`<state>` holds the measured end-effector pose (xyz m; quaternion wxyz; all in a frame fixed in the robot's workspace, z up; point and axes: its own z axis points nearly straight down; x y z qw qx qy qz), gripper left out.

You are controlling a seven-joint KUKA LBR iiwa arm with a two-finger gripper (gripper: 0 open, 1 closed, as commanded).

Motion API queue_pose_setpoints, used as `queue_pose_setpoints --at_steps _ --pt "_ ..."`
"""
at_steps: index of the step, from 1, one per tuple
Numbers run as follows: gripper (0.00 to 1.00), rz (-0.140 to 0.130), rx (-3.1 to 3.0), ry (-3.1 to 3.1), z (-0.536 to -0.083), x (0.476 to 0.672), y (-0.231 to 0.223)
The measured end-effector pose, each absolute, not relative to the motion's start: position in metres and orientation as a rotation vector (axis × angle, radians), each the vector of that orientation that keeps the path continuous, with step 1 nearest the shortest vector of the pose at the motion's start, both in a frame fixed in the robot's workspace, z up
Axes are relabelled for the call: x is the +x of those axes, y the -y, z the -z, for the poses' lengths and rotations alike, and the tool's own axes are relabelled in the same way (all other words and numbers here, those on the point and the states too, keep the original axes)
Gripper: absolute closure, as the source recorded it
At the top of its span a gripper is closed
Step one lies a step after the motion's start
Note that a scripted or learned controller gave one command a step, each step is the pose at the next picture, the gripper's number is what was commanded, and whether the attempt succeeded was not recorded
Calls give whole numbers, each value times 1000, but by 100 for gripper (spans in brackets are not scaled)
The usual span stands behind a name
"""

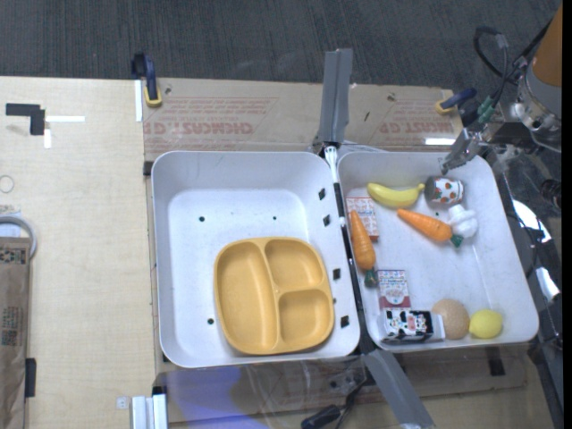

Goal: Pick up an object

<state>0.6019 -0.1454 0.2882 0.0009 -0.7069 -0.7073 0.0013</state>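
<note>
Looking down on a pale wooden bench (pixel 71 239), with dark grey carpet (pixel 223 16) beyond its far edge. Flattened brown cardboard (pixel 232 114) under the far side of the two bins, pinned by a blue-and-yellow clamp (pixel 147 83) at the left and another clamp (pixel 454 102) at the right. Out on the bare wood, a black L-shaped mark (pixel 27 116) beside a strip of white tape (pixel 64 119), and a brown paper bag (pixel 12 329) cut off at the left edge.

Over to the left bin (pixel 179 239): one yellow divided plate (pixel 273 293), lying flat towards the near side.

Into the right bin (pixel 505 231) now, and plenty to choose from. Along the far side, a banana (pixel 395 193), an orange carrot (pixel 424 225) just nearer, and a round white-and-red toy (pixel 442 189) beside them. Against the left wall, a second carrot (pixel 361 241) lying across a small red-and-white card (pixel 363 211). Along the near side, a little printed carton (pixel 393 286), a black-and-white cow-patterned carton (pixel 411 326), a tan ball (pixel 451 318) and a yellow lemon (pixel 485 323), all close together.

Gripper (pixel 458 155) up at the far right corner of that bin, just above the round toy, apart from it. Open or closed? Cannot tell from this angle.

As for writing: red block lettering printed on the cardboard, upside down from here and only partly legible. Print on the cartons too small to read.
</note>
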Motion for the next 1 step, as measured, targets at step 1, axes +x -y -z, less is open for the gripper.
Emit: queue_pose_setpoints --at_steps 1 --pt "0 -3 -2119 2316 -163 593 159"
